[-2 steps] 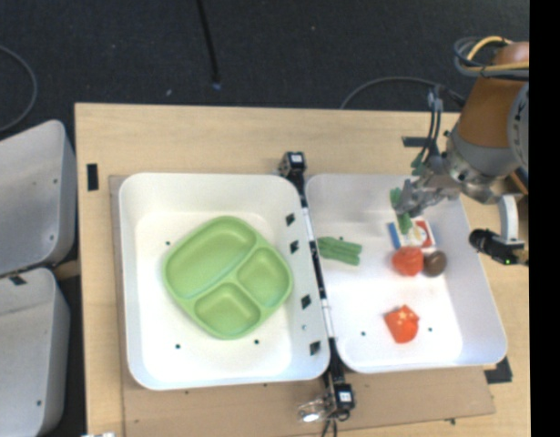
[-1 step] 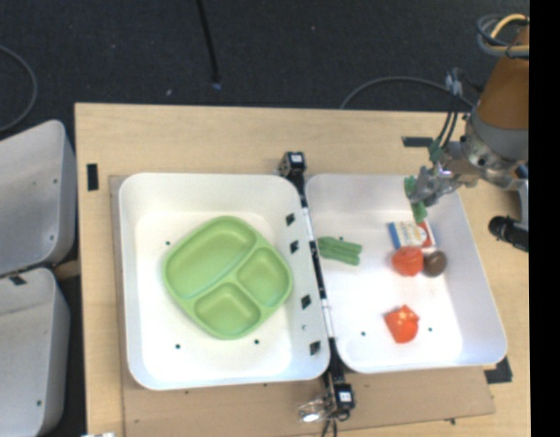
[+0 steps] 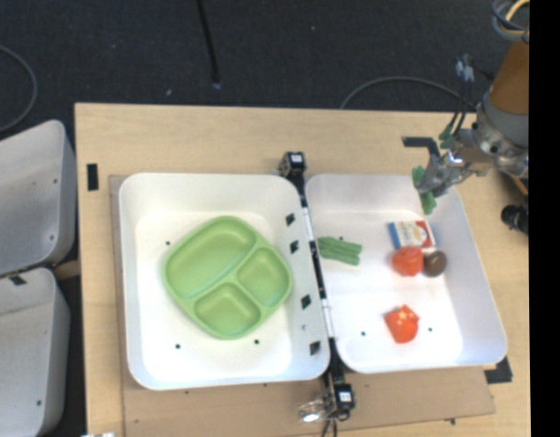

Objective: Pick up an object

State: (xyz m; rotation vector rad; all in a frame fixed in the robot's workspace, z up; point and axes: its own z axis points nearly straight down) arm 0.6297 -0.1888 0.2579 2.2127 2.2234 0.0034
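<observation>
- Right white bin [image 3: 471, 335] — holds a green ridged strip [image 3: 340, 250], a small red-white-blue carton [image 3: 412, 234], a round red-orange fruit [image 3: 407, 262] touching a brown ball [image 3: 434, 263], and a red pepper-like piece [image 3: 402, 323].
- Gripper [image 3: 427, 189] — over the bin's far right rim; a green bit at its tip; jaw state cannot be told.
- Left white bin [image 3: 143, 353] — holds a green three-compartment plate [image 3: 227, 277].

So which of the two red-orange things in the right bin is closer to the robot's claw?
The round one, lying just below the small red-and-white box and beside the brown ball. The other orange-red piece lies alone, nearer the bin's front edge, farther from the gripper.
</observation>
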